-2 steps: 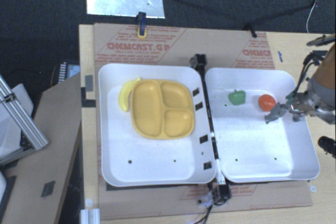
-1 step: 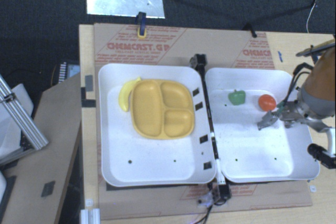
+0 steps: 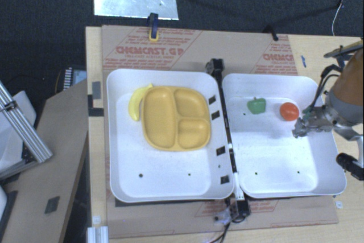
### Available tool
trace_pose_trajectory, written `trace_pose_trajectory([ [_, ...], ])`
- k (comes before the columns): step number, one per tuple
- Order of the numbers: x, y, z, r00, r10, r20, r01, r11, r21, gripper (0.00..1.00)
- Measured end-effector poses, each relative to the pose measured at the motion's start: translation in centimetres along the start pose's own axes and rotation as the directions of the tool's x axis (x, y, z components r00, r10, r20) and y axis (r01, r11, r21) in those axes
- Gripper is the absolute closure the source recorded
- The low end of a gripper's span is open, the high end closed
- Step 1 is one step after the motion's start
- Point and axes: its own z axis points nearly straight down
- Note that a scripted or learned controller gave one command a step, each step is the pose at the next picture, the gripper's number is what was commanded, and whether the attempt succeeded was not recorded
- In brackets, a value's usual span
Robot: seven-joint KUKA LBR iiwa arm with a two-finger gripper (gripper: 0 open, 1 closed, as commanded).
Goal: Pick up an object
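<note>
The counter [image 3: 187, 45] carries two white bins. The left bin [image 3: 122, 173] holds a yellow tray [image 3: 173, 118] with a banana [image 3: 135, 102] tucked against it. In the right bin [image 3: 278, 179], the tool [image 3: 300, 129] hovers just beside a tomato [image 3: 289, 111]; a green pepper [image 3: 256, 105] lies near. Its grip I cannot tell. This looks like the approach step; next it must centre over the tomato and descend.
</note>
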Motion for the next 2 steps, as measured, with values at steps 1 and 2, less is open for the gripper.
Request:
trace_pose_trajectory([
  [1,0.4,0.6,-6.3,1.0,-0.004,0.001,0.004,1.0,-0.005,1.0],
  [2,0.1,1.1,-12.7,1.0,-0.005,0.001,0.005,1.0,-0.005,1.0],
])
